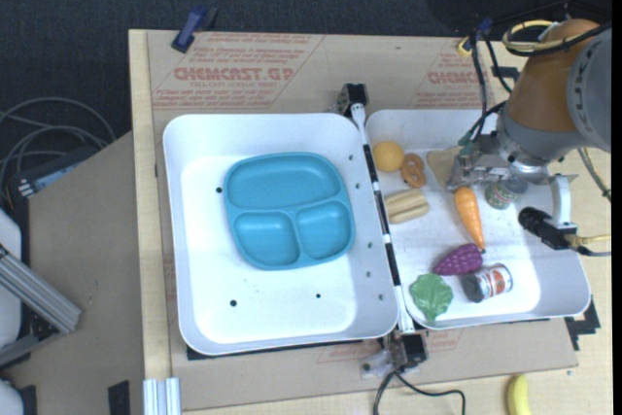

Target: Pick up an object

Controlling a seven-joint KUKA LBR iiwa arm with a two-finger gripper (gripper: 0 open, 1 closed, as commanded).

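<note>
— Where are the jaws?

— I've got them low over the right bin [554,301], near its far side, on the end of the arm [554,92] coming in from the right. The gripper [483,172] sits just above the carrot's top. I can't tell how the jaws stand; the wrist body covers them from this angle. I see nothing held.

— What's closest?

— The carrot [470,214], orange, lying lengthwise with its tip toward me, right under the gripper. Just right of it there's a small greenish round thing [501,196], partly hidden. I can't say what it is.

— And further out?

— Left of the gripper, a brownish oval piece [414,170], then a yellow ball [388,155] by the bin's left wall. Below those, a tan block [406,205]. Toward the near side: purple grapes [458,259], a small can [488,282] on its side just beside them, and a green leafy piece [431,295] in the near-left corner.

— The other bin?

— The left bin [194,238] holds a blue divided plate [288,209], three compartments, lying flat. Both bins sit side by side on the table [155,160].
</note>
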